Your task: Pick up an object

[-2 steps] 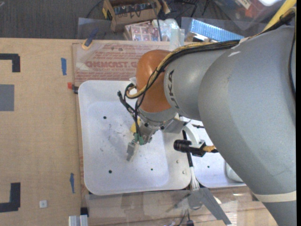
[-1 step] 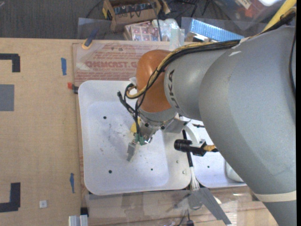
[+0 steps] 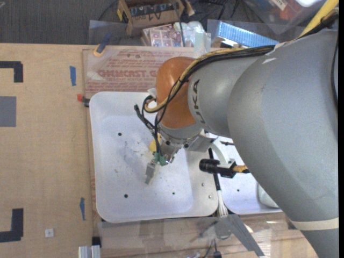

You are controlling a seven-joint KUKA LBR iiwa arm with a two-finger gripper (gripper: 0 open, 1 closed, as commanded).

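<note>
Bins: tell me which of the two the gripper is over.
The left bin. The gripper hangs above its floor, while the right bin lies mostly under the arm.

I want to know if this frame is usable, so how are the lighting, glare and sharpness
Camera view: lighting soft and even; the left bin shows only a faint shadow beside the tool; bright glare at the top right corner; the arm looms large and slightly soft.
</note>
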